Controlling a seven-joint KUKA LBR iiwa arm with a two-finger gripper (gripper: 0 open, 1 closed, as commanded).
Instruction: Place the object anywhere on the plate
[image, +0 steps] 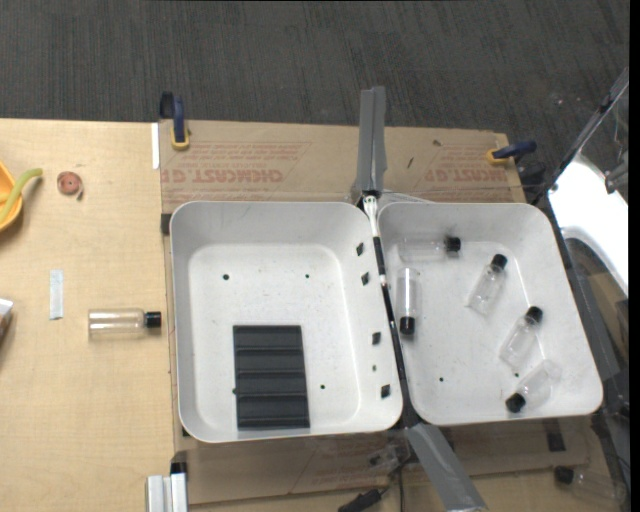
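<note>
A black ribbed plate (270, 377) lies flat in the near part of the left bin (200, 250). Several clear plastic bottles with black caps lie on their sides in the right bin (560, 260). One bottle (406, 293) rests along that bin's left wall with its cap toward me. Another bottle (432, 246) lies at the back, and a third (485, 287) sits near the middle. Two more bottles (519, 340) (535, 384) lie toward the near right corner.
Another clear bottle (118, 320) lies on the wooden bench left of the bins. An orange object (8, 200), a small brown disc (68, 182) and a white strip (56, 295) sit at the far left. Clamps (176, 120) (510, 153) hold the cardboard behind the bins.
</note>
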